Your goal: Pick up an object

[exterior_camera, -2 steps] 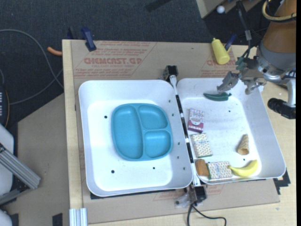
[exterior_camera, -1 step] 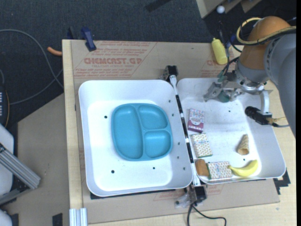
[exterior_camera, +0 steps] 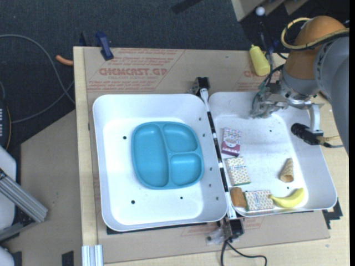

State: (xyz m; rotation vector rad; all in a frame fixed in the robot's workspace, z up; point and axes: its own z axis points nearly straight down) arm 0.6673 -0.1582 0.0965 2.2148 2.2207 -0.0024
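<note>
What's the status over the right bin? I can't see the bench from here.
Gripper low at right bin's far end, nothing seen in it. Banana, cone and packets lie at near end. Nothing in the way.

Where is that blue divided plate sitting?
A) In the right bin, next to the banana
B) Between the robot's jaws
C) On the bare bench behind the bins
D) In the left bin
D: the blue plate lies flat in the middle of the left bin, while the banana lies in the right bin.
</note>
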